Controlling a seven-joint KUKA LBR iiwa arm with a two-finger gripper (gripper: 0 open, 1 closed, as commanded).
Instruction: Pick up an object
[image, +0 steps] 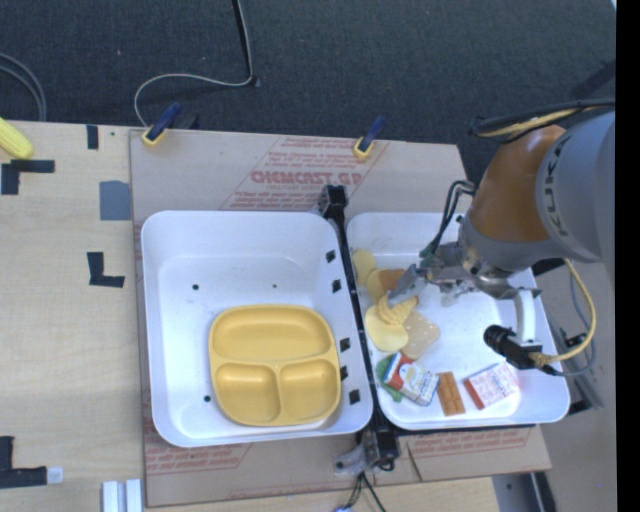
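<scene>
My gripper (408, 288) reaches down into the left part of the right bin (540, 405), right over a heap of pale yellow items (385, 322). A small orange-brown piece (388, 278) lies close beside the fingertips. A clear plastic wrapper (422, 336) rests just below the heap. Along the bin's front lie a green and red packet (408, 378), an orange bar (451, 393) and a red and white packet (492, 385). The arm hides part of the bin's back right.
The left bin (180, 250) holds a yellow divided tray (275, 363). Both bins sit on a cardboard sheet (290, 175) held by clamps at the back. A black clip strip (345, 290) joins the bins. Cables hang off the arm at the right.
</scene>
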